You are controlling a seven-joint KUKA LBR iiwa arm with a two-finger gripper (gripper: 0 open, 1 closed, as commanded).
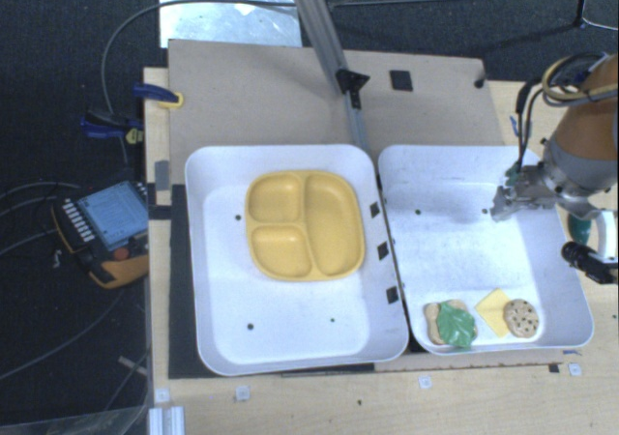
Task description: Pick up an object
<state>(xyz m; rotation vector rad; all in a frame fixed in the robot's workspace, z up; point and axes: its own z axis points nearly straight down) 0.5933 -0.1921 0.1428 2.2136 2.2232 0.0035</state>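
Camera view: gripper (507,203) hangs above the right bin (455,230); finger spacing seems unreadable, well apart from the cookie (521,318).

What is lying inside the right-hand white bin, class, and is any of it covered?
The right bin holds a green leaf-shaped piece lying on a tan piece, a yellow wedge and a cookie along its near edge. The leaf covers most of the tan piece.
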